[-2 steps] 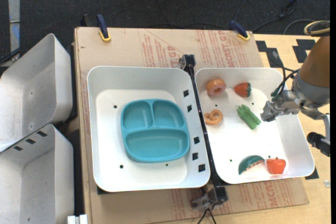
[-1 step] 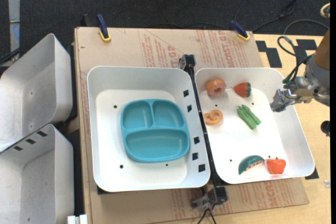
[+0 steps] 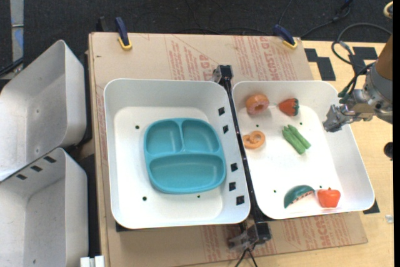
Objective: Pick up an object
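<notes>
Nearest us, low in the frame, a tomato (image 3: 329, 197) and a melon slice (image 3: 299, 194) lie just beside each other against the right bin (image 3: 350, 153)'s front wall, crowded for any grasp. We see the gripper (image 3: 335, 118) at the bin's right rim, right of centre; whether its fingers are released or clenched, we cannot tell. A bean pod (image 3: 296, 139) lies mid-bin with free floor around it, likely the easiest pick. A peach (image 3: 256, 103), a strawberry (image 3: 289, 107) and a ring (image 3: 254, 140) sit toward the upper left. A blue plate (image 3: 184, 155) fills the left bin (image 3: 119, 134).
</notes>
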